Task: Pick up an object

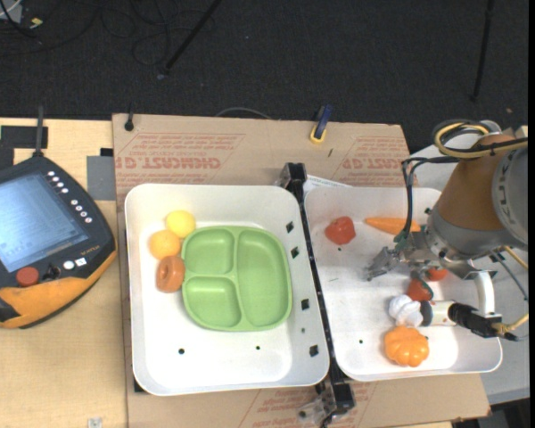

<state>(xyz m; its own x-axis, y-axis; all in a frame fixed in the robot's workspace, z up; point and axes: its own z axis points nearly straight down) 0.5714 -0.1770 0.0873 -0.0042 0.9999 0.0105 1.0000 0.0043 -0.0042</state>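
My gripper (385, 264) hangs low over the middle of the right bin (357, 328), and I see nothing held in it. A red tomato-like piece (341, 230) lies to its upper left. An orange carrot (388, 225) lies just behind it. Beside the wrist on the near side is a small red piece (419, 289). Nearer the front lie a white and black object (412, 310) and an orange pumpkin-like piece (406, 346). The arm's orange band (468, 194) rises at the right.
The left bin (160, 346) holds a green divided plate (236, 277), two yellow fruits (172, 233) and a brown ring-shaped piece (169, 274). A handheld control pad (36, 239) lies at far left. A black divider (303, 275) separates the bins.
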